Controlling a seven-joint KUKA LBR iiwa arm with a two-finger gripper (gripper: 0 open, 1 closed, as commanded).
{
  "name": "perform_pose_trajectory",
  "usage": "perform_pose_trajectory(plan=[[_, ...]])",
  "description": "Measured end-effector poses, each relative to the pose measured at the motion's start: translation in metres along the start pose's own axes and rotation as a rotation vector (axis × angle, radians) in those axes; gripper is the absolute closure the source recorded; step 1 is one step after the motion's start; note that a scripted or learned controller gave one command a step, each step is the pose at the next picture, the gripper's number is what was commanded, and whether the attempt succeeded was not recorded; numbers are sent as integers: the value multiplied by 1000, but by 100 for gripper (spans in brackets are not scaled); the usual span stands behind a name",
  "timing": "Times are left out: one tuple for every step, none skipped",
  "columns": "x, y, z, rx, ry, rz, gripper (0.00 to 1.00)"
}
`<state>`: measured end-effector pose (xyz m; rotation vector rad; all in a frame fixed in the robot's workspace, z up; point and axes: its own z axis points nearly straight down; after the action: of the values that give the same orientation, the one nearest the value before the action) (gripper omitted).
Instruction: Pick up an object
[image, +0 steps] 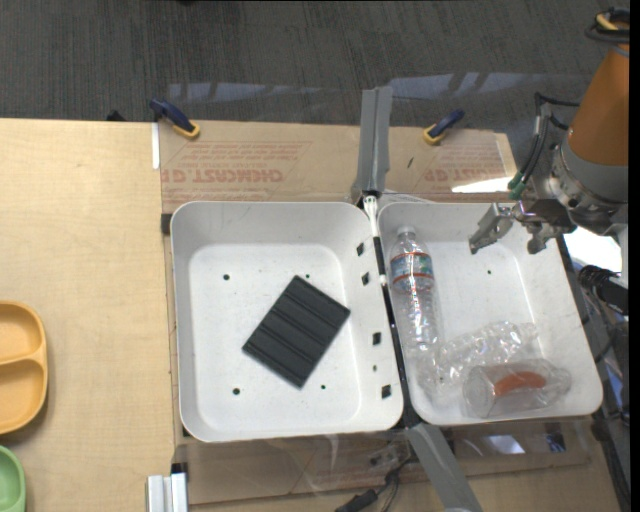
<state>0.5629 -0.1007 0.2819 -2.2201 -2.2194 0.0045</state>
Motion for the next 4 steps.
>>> perform_pose_trajectory(plan=[[12, 28, 92, 2, 0, 102, 0], [-21, -44, 142, 1, 0, 174, 0], [-71, -72, 174, -45, -9, 104, 0], [-46, -59, 186, -21, -4, 66, 0]])
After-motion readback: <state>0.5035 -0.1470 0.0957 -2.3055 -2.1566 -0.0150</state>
